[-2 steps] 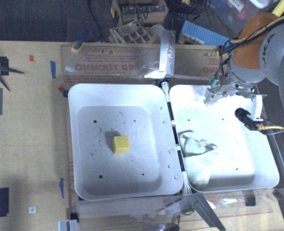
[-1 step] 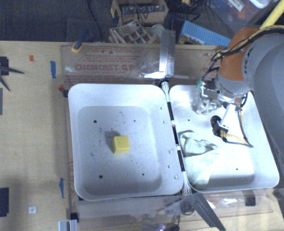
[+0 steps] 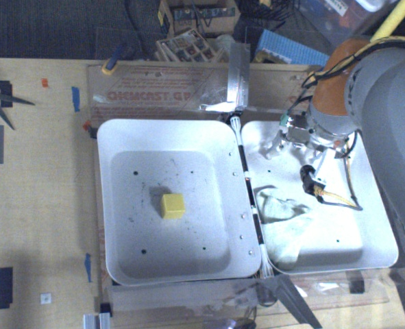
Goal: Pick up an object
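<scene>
A small yellow block [image 3: 173, 205] lies on the floor of the left bin [image 3: 120, 142], a little left of its middle. A crumpled clear, greenish thing [image 3: 281, 208] lies in the right bin [image 3: 373, 252], near the divider. My gripper [image 3: 273, 147] hangs over the far left part of the right bin, below the orange band of the arm [image 3: 334, 88]. It is above and behind the clear thing and well to the right of the yellow block. Nothing shows in its grasp.
A black cable with a connector [image 3: 312, 178] hangs from the wrist over the right bin. The grey arm body covers the bin's right side. A metal bracket [image 3: 238, 81] stands behind the divider. Clutter and boxes sit beyond the bench's far edge.
</scene>
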`<action>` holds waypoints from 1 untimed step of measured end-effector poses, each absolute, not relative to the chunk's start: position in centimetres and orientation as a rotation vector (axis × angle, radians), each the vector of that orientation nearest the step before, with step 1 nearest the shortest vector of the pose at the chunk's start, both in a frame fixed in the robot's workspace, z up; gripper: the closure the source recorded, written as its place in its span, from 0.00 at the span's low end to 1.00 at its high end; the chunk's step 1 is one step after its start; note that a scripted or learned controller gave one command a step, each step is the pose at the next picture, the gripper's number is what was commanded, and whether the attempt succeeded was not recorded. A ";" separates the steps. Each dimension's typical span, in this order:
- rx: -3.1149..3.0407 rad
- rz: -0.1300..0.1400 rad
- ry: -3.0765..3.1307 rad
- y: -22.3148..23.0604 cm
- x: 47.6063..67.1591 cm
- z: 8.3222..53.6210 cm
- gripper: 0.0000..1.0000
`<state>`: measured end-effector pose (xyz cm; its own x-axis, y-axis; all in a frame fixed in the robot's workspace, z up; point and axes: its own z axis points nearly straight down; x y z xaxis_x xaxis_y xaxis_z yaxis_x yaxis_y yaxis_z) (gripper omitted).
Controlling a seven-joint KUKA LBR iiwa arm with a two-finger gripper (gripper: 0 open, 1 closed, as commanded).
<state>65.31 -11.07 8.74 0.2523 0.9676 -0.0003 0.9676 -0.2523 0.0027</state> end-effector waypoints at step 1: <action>2.481 0.008 1.920 -10.9 65.5 9.9 1.00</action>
